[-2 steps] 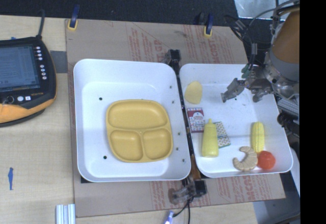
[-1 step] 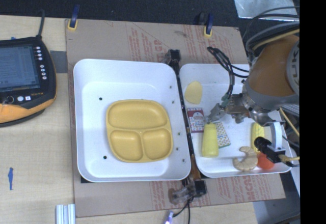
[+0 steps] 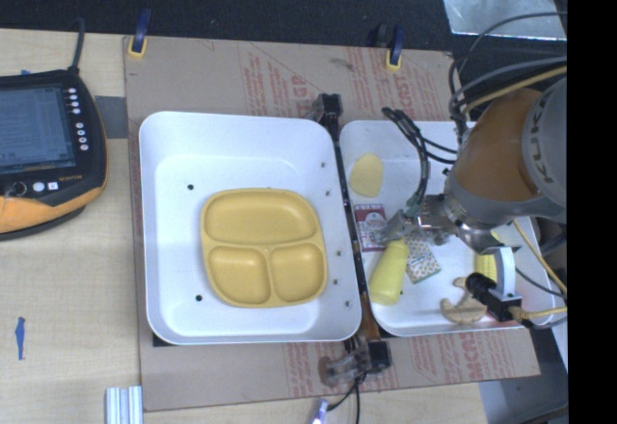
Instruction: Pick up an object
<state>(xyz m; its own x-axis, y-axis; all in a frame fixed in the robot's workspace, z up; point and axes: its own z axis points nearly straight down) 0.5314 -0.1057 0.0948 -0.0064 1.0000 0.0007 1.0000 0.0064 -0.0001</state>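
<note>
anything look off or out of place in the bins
Nothing looks spilled or damaged. The yellow divided plate lies flat in the left bin. The right bin is crowded: a yellow bottle lies on its side beside small items.

My arm (image 3: 511, 157) shows as a fat rounded grey casing with a broad orange band around it, dark lettering running up the grey shell at its right side. Black cables (image 3: 482, 51) loop over the top of it, one yellow lead among them. Below the band sits a metallic wrist piece with thin black wires trailing off.
</note>
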